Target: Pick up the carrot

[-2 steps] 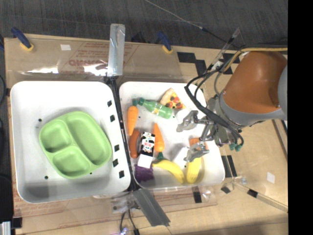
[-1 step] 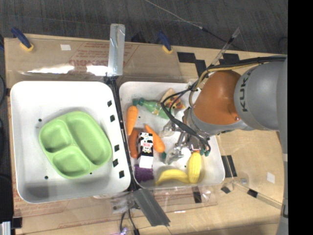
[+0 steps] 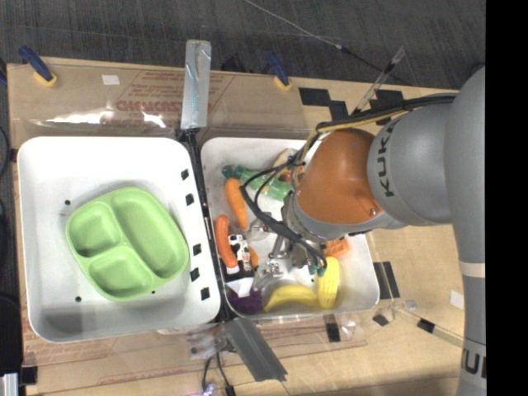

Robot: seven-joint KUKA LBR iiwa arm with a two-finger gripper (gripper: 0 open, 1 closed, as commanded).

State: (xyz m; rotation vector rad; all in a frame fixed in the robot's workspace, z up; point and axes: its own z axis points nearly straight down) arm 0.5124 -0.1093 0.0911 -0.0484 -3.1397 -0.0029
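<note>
Nearest the camera, a yellow banana (image 3: pixel 290 297) lies just below the pincer (image 3: pixel 285 262), with a corn cob (image 3: pixel 331 280) to its right and a purple item (image 3: pixel 245 303) at lower left, partly hidden. The pincer hangs low in the right bin (image 3: pixel 216 157); whether it is spread or pressed together I cannot tell, since the orange band (image 3: pixel 337 180) and cables cover it. The carrot (image 3: pixel 237 201) lies up and left of it, apart. Farther left, a green divided plate (image 3: pixel 125 242) rests in the left bin (image 3: pixel 41 163).
</note>
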